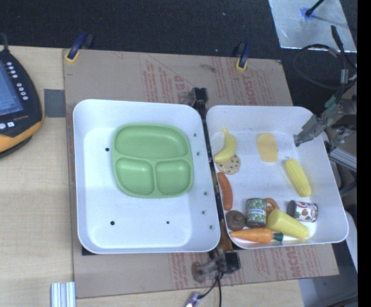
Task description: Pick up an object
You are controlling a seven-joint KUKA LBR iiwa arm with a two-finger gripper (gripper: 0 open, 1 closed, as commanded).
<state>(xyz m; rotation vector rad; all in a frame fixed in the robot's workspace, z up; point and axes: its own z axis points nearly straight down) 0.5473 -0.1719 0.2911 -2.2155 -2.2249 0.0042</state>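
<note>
The right bin (313, 117) holds several toy foods: a banana (226, 147), a cookie (229, 165), a pale yellow slab (268, 147), a corn cob (297, 176), a red sausage (224, 190), a green can (256, 212), a brown round piece (236, 219), a carrot (254, 236), a yellow pear-like fruit (288, 224) and a small white and red can (305, 211). My gripper (306, 133) hangs over the bin's far right corner, just above and right of the corn cob. It is small and dark against the rim, and nothing is visibly held.
The left bin (89, 171) carries a green divided plate (153, 160). A teach pendant (3, 107) lies on the bench at far left. Clamps (77, 47) hold the cardboard sheet at the back. Cables and a stand crowd the right side.
</note>
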